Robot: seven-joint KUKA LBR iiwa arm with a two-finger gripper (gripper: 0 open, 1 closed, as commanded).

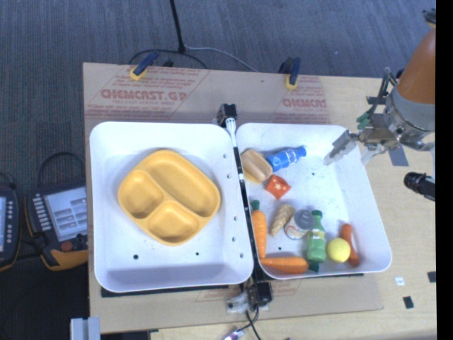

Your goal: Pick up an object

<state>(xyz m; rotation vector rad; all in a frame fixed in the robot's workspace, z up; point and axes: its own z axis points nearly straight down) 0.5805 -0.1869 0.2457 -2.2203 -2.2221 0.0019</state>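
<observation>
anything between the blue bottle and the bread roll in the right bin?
Nothing. In the camera view the blue bottle lies right beside the bread roll, apparently touching it; the orange-red block sits just below them.

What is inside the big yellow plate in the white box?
The yellow divided plate in the left bin shows three bare compartments with no toys in them. Whatever lies under the plate is covered. All the toy food sits in the right bin.

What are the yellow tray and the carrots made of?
The yellow tray looks like moulded plastic: one smooth piece, even colour, soft sheen, rounded compartments. The carrots also look like plastic toy food, with a uniform orange, slightly glossy surface, though rubber or foam can't be ruled out from here.
</observation>
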